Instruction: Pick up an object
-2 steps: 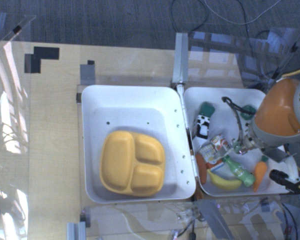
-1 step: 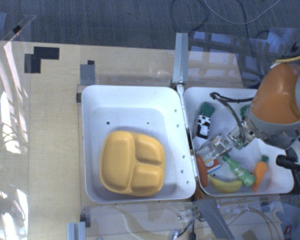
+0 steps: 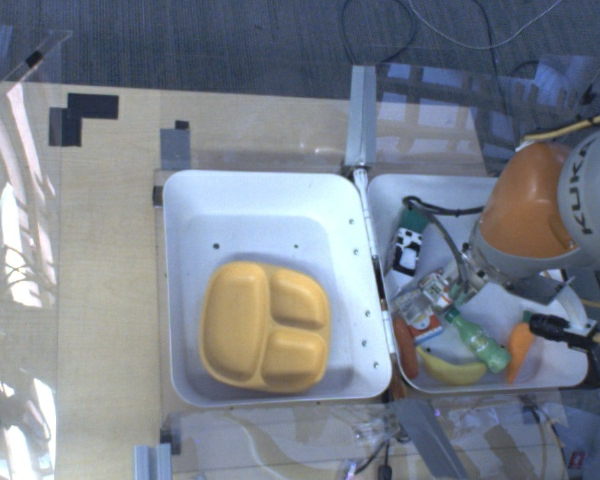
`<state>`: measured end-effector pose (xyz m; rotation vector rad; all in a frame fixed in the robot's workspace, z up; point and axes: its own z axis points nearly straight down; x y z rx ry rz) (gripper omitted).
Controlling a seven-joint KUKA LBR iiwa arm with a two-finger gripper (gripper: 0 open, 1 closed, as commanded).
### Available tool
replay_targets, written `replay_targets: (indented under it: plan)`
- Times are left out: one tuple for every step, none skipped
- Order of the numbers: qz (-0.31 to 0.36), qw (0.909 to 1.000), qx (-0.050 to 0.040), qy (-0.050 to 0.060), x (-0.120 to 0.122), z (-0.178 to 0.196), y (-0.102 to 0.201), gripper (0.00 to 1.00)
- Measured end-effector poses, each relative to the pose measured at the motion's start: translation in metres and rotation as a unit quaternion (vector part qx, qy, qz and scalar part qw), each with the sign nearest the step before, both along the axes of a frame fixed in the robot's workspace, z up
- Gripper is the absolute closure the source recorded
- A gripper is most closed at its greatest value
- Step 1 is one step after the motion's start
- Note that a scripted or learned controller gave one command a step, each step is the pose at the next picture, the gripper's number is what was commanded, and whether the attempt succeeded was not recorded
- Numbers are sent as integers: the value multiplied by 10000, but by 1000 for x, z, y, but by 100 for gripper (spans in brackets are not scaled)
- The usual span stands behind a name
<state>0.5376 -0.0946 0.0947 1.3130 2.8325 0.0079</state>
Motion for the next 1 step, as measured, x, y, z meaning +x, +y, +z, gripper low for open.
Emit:
replay_targets:
  plan:
    - [-4, 9999, -15, -117, 6, 15, 0, 100]
